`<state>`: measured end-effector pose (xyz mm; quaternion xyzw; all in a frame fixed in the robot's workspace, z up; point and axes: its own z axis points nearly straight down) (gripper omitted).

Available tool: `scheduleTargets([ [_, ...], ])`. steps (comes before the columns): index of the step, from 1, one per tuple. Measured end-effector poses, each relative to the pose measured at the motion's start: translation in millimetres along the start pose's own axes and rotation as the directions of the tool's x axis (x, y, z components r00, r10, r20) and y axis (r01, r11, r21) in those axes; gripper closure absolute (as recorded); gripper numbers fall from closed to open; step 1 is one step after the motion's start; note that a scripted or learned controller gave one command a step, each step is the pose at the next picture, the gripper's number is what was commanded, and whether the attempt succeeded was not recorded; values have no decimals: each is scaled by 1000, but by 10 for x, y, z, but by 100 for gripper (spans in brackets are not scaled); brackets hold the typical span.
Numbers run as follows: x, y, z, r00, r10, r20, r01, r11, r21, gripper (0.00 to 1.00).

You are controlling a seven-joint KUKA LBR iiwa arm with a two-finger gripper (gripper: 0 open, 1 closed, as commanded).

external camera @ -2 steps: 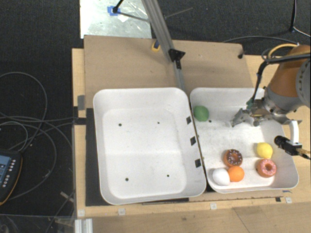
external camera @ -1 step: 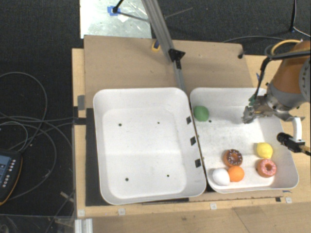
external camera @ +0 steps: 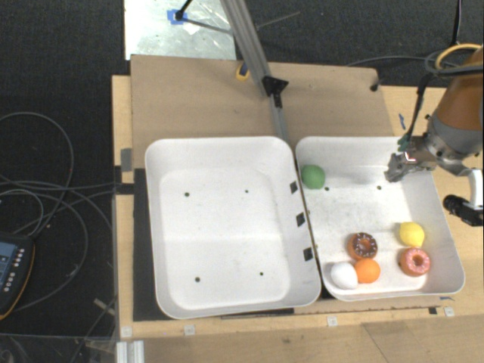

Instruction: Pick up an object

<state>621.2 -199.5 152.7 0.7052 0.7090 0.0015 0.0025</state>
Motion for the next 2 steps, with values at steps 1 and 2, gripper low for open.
scheduleTargets([
  [1, -27, -38, -464, 1000, 2, 1, -2, 1000, -1, 100],
  [2, 45, -24, -1086, 1000, -2, 1, 2, 1000, -3, 100],
])
